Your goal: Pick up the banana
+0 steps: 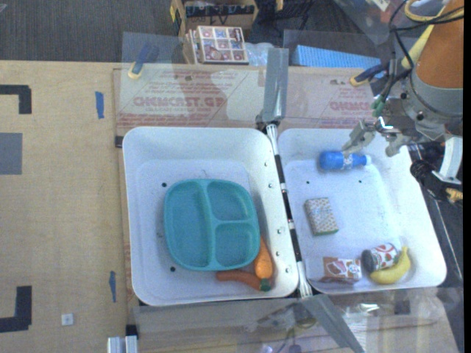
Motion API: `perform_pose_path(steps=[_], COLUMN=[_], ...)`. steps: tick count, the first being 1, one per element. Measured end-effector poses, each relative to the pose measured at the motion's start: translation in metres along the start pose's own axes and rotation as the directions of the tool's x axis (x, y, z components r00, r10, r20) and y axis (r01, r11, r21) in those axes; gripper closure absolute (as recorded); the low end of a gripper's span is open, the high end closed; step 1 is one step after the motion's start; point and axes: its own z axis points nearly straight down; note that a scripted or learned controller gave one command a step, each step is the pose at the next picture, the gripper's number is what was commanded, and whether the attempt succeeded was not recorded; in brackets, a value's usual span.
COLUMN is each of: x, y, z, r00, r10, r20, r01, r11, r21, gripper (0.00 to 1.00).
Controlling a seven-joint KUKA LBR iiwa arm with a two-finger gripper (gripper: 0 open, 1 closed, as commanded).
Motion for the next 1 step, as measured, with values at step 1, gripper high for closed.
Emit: perform_pose_path(steps=[1], x=[-0.0359], y=[-0.0774], z=[0.078], r00=[1.0], r10=[-0.02], r20=[0.0], r01=[0.02], r11=[1.0], r21=[0.001], gripper=[0.0])
